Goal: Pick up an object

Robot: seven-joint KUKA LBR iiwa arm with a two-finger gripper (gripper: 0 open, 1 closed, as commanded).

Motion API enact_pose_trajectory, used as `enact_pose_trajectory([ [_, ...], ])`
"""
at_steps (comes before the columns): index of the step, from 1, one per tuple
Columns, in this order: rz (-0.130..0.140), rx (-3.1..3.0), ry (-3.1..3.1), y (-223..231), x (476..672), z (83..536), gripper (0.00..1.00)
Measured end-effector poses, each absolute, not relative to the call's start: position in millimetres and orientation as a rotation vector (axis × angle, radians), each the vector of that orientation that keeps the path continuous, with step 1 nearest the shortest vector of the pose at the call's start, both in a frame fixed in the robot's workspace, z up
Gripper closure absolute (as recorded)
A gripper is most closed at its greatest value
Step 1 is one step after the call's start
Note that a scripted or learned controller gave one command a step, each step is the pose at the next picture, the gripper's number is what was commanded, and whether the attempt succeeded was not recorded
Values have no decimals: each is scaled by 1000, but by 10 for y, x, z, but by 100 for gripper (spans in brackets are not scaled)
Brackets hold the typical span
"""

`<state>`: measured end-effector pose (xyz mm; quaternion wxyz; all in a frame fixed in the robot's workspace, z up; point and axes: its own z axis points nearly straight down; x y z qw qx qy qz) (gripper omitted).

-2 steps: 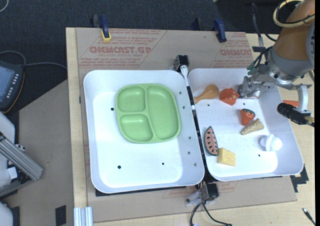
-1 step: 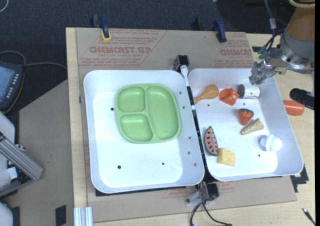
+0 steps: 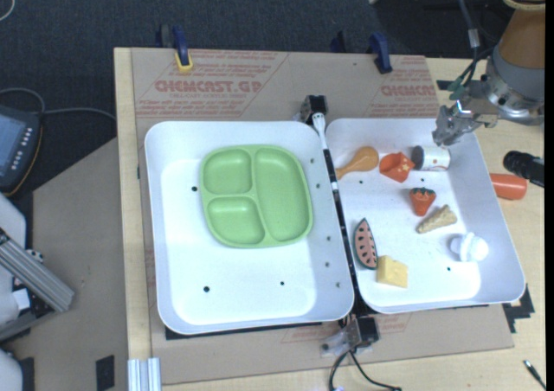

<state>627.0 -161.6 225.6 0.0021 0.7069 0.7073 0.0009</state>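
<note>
We've got two shallow white bins, glossy moulded plastic with rounded corners, side by side on a brown cardboard sheet printed with red lettering; blue clamps (image 3: 182,45) pin that sheet at the far edge.

Left bin (image 3: 173,285): one pale green divided plate (image 3: 256,195), matte plastic, rounded-square, three compartments (two small on its left, one long on its right). We see nothing in the compartments.

Right bin (image 3: 493,242) holds the toy food, all small and smooth-looking:
- tan drumstick (image 3: 358,161), bulbous end toward the far wall, near the divider
- red tomato-like piece (image 3: 396,166) just beside it
- short cylinder (image 3: 430,157), dark end and white body, lying on its side at the far wall
- small red-orange piece with a dark top (image 3: 422,200), mid-bin
- beige wedge (image 3: 437,219) just below it
- white rounded lump (image 3: 470,247) toward the right wall
- watermelon slice (image 3: 365,243), red face with dark seeds, green rind, near the divider
- yellow cheese block (image 3: 392,272) just beside the slice

An orange item (image 3: 507,185) lies outside on the bench, right of the bin.

Gripper (image 3: 451,128): grey metal, sits over the far right corner of the right bin, just above the cylinder. We can't tell how far apart the fingers are, and we see nothing between them.
</note>
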Motion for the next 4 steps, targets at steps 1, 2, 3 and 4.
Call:
enact_pose_trajectory([
  [1,0,2218,2230,-1108,6296,2156,100],
  [2,3,2215,2228,-492,6311,2277,100],
  [3,-1,2218,2230,3,6298,2150,100],
  [4,4,2219,2219,-102,6338,2352,100],
])
